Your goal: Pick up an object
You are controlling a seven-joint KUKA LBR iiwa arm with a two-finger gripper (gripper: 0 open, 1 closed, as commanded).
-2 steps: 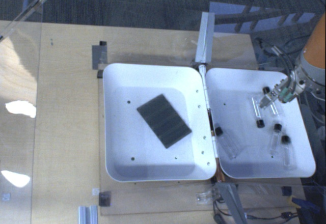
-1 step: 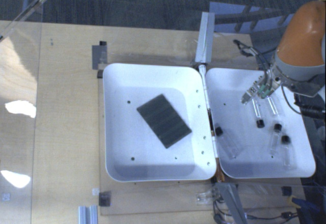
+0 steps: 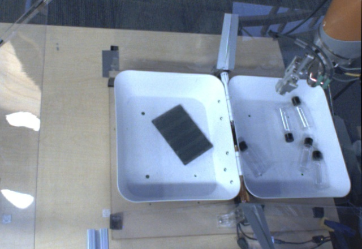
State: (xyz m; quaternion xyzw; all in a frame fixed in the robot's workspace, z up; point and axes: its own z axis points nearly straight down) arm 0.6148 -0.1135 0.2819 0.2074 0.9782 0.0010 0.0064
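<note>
Poised over the right white bin [image 3: 339, 185], the gripper [image 3: 288, 85], its fingers' spacing impossible to tell, could slip off the slim clear black-capped tubes [image 3: 286, 119] lying below it, being smooth and round.

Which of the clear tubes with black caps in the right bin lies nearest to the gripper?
The tube in the upper right part of the right bin, its black cap just below the gripper. The other tubes lie farther down the bin.

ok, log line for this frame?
gripper: above right bin far edge, holding nothing | clear tubes: in right bin | dark pad: left bin
</note>
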